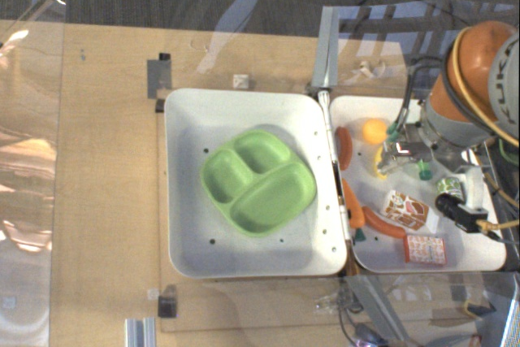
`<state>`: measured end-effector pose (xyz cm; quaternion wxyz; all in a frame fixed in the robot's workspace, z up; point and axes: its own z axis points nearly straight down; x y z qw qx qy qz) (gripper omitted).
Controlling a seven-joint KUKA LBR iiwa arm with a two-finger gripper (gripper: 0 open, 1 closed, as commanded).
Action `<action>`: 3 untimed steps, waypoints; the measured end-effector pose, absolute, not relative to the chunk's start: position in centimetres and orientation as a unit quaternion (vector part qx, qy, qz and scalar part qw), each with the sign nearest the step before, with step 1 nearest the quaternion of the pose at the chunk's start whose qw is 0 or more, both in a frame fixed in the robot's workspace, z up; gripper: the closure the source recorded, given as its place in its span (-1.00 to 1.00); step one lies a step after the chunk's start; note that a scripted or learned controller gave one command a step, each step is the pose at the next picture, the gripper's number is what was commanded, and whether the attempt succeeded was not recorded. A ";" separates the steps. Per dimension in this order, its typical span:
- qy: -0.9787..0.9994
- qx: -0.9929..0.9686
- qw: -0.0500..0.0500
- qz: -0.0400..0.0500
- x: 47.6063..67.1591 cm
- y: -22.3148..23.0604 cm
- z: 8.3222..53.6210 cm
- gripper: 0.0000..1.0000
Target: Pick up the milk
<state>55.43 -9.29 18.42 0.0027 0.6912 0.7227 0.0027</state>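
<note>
From my seat I see the arm reaching in from the right side of the camera view, its orange band bulging large near the top right corner. Below the band the grey wrist angles down and leftward. The gripper hangs at the end of it, pointing down, with pale metal parts and a few green fittings on its body. Black cables loop around the wrist. I cannot make out how the fingers stand.

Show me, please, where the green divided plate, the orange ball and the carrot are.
green divided plate [258, 183], camera view, centre ridge.
orange ball [374, 131], camera view, its top.
carrot [354, 207], camera view, mid-body.
</note>
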 end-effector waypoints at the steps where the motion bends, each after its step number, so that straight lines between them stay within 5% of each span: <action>1: 0.723 0.691 0.002 0.002 55.4 -9.3 18.4 -1.00; 2: 0.711 0.703 0.005 0.004 49.7 -14.8 11.4 -1.00; 3: 0.713 0.701 0.010 0.007 50.1 -14.7 12.6 1.00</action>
